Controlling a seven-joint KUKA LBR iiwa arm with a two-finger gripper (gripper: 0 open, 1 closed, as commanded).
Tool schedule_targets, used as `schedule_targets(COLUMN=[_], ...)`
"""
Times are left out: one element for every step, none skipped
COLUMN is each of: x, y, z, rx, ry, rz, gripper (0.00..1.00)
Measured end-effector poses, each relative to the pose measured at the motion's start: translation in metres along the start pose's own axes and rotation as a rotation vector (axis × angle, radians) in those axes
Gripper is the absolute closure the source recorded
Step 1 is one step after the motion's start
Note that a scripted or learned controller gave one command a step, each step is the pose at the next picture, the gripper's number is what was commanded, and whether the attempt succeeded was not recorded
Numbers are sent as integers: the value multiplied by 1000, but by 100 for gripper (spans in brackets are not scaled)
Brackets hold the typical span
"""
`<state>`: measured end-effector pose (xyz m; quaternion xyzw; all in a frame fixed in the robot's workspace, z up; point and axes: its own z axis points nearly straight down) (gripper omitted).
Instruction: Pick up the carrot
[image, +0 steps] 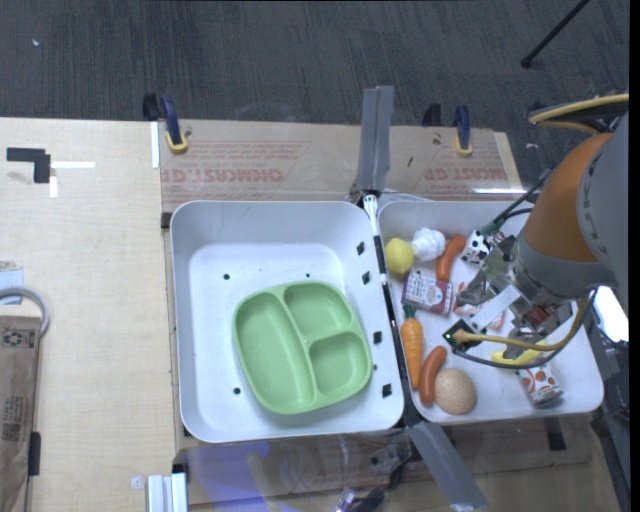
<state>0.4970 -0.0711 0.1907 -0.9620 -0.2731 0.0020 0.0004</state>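
Pale wooden bench surface (90, 260) is occupied by two shallow white plastic bins set side by side, and a green three-compartment plastic plate (300, 345) is seated in the left bin (181, 320). The tapered orange carrot with a green stem end (411, 345) is located in the right bin (500, 408), laid along its left wall between a round yellow lemon (398, 255) and a tan egg (454, 390), with a red-orange sausage-shaped piece (431, 368) just beside it. The two-finger gripper (490, 288) is positioned over the middle of the right bin, apart from the carrot; whether its jaws are open or closed cannot be told.
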Motion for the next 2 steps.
schedule_targets(x=[-29,-30], y=[46,45], z=[101,93], rx=[3,7], ry=[-1,-6], rz=[196,194], gripper=[0,100])
